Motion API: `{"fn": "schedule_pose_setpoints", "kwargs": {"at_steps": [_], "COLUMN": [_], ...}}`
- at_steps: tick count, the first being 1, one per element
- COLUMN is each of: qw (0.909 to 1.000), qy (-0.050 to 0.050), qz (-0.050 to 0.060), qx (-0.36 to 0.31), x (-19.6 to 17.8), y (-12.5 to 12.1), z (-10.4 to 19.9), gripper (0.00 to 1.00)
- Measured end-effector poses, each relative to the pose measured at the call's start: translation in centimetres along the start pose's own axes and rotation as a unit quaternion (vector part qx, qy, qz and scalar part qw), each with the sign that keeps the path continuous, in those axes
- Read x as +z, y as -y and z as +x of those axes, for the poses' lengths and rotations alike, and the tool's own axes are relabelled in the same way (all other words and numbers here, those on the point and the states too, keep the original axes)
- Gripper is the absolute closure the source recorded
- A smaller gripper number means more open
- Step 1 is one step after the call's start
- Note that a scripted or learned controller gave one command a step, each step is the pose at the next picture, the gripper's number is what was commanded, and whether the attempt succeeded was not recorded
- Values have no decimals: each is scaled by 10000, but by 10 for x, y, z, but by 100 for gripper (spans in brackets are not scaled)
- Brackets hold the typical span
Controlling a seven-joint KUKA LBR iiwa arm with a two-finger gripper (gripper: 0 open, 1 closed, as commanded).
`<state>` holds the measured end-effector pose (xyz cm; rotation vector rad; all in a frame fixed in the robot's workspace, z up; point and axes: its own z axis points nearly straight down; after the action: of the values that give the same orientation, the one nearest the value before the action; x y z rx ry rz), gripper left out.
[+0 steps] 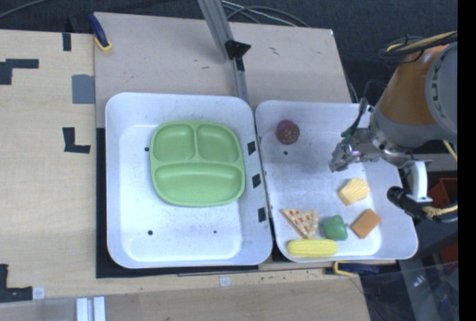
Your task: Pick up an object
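On the counter, the left bin (119, 186) holds a green divided plate (198, 163). The right bin (312, 115) holds a dark red ball (288, 132), pizza slice (300, 221), corn cob (312, 247), green piece (334, 227), yellow block (354, 191) and orange block (365, 223). The tool (343, 157) hangs above the yellow block; I cannot tell its opening.

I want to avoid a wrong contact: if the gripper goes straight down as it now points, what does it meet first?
Probably bare floor of the right bin. The gripper hangs just above-left of the yellow block, apart from it; depth is unclear.
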<state>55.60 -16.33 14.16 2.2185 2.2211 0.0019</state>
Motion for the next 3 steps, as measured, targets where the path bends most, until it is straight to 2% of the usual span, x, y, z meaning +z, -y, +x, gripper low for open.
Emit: {"fn": "schedule_pose_setpoints", "kwargs": {"at_steps": [2,3], "qw": [10000,10000], "qy": [8,-10], "qz": [-17,17], "qx": [-2,-28], "x": [-124,-123], "y": [-10,-5], "z": [-4,57], "gripper": [100,100]}}
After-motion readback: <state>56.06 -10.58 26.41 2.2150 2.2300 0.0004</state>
